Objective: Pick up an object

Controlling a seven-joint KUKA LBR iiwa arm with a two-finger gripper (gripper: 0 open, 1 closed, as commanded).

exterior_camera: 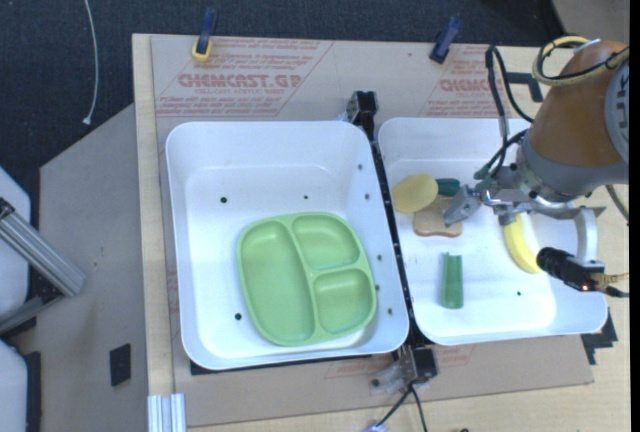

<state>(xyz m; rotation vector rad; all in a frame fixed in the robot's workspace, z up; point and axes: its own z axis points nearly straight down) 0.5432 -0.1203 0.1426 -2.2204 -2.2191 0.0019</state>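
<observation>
The hand [462, 209] hangs low in the right bin [560, 320], its grip unclear, touching a tan slice [437, 224] near the dividing wall. A banana [520, 245] and green stick [452, 280] lie nearby; the left bin [200, 220] holds a green tray [300, 275].

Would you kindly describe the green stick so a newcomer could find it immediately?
Look in the right-hand shallow white bin, the one the arm reaches into. Near its front lies a small dark green stick-shaped piece, alone and apart from the yellow banana and tan slice: the bin's only green, straight item.
</observation>
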